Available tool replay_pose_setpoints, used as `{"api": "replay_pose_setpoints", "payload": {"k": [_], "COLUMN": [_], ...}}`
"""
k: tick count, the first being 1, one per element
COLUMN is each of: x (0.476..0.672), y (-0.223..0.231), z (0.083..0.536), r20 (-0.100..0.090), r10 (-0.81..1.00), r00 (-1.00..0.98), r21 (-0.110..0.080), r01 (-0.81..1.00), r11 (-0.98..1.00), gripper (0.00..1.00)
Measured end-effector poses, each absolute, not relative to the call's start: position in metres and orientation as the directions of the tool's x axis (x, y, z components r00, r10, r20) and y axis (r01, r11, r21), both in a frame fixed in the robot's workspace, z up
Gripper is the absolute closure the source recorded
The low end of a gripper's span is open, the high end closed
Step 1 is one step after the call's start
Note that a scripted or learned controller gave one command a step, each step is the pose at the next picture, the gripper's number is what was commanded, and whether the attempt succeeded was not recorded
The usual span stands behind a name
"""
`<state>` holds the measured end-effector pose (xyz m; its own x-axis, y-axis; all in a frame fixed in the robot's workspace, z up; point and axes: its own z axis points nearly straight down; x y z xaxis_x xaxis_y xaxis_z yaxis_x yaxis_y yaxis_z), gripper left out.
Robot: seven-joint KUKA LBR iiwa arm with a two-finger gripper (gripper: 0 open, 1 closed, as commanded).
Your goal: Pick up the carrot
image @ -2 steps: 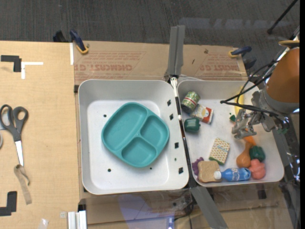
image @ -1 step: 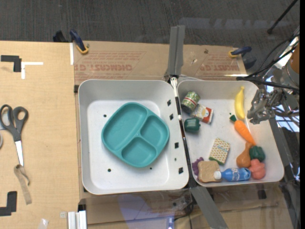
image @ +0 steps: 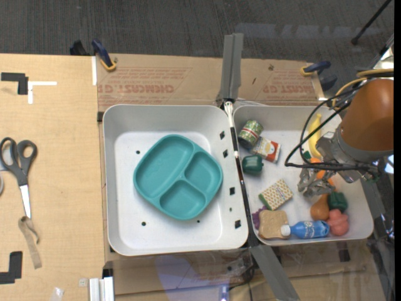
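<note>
The carrot (image: 320, 208), an orange body with a dark green top (image: 338, 200), lies in the right bin (image: 285, 123) near its right side. My gripper (image: 307, 182) hangs low over that bin, just up and left of the carrot, under the orange wrist band (image: 371, 116). A small orange patch shows beside the gripper tip; I cannot make out what it is. Cables loop to the left of the wrist.
Around the carrot lie a pink toy (image: 339, 223), a blue bottle (image: 307, 229), a bread slice (image: 272, 223) and a patterned box (image: 276, 194). A green can (image: 251, 131), a red-white carton (image: 269, 149) and a banana (image: 313, 138) sit farther back. The left bin holds a teal divided plate (image: 178, 176).
</note>
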<state>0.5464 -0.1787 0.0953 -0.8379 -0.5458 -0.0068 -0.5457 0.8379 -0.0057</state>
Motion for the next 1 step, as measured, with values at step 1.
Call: {"api": "replay_pose_setpoints", "payload": {"k": [1], "x": [0.546], "y": [-0.1769], "z": [0.0938], "r20": [-0.007], "r10": [-0.547], "r00": [-0.837], "r21": [-0.002], "r01": [-0.547], "r11": [0.837], "gripper": [0.0]}}
